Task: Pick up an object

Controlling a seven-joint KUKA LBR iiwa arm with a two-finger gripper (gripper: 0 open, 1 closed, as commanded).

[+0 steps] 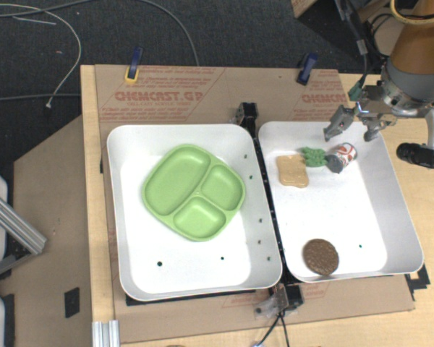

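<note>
Two white bins sit side by side on the worktop, on a brown board. The left bin [130, 266] carries a green divided plate [194, 191], which lies near the bin's middle, a little toward the far edge. The right bin [376, 223] carries four small things. A tan slice [292, 170] lies near the bin's far left corner, just beside the left wall. A small green piece [313, 156] touches the right side of the slice at its far end. A small can [340, 156] with red and white on it lies on its side just right of the green piece, close to the far edge. A round brown disc [321, 256] lies near the front edge of the right bin, well apart from the other three. The arm [418, 42] comes in over the far right corner of the worktop. The gripper [356, 127] hangs over the far edge of the right bin, just behind the can, and its jaws are spread apart with nothing between them. One finger [335, 127] points down to the left of the can and the other stands to the right of it. Two blue clamps [134, 62] hold the board at the far edge of the worktop
</note>
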